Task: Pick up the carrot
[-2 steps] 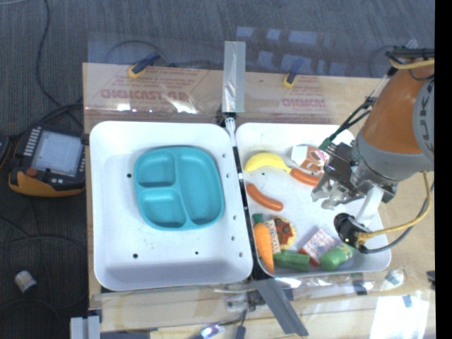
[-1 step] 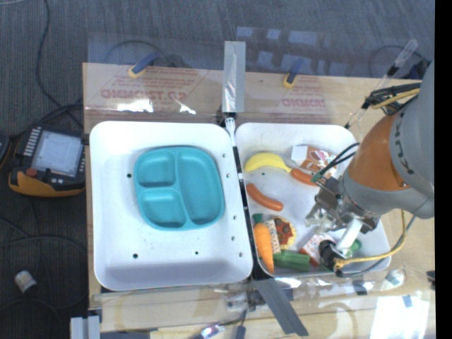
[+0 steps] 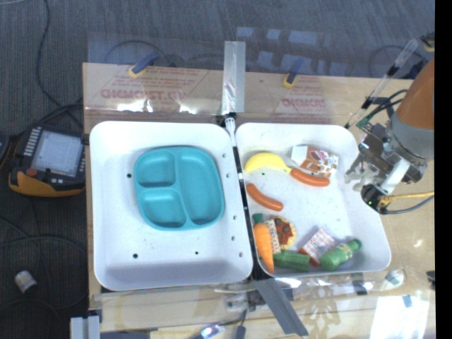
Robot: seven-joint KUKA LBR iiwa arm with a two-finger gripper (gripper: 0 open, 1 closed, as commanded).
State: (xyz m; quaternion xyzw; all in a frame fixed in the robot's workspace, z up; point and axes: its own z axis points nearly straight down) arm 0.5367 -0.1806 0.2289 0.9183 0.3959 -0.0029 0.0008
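Low against the left wall of the right bin [image 3: 367,210], near its bottom corner, lies the carrot [image 3: 263,246], touching a patterned packet [image 3: 284,232] with a green vegetable [image 3: 291,260] just below. A sausage [image 3: 265,199] sits above it. My gripper [image 3: 373,181] hangs at the frame's right edge over the bin's far rim, holding nothing; how wide it stands I cannot tell. I judge this the approach step: I must cross the bin leftward and descend between wall and packet.

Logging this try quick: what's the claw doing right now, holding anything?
Claw: cannot be told if open or closed; it is at the right bin's right edge, nothing seen in it. Carrot lies in the bin.
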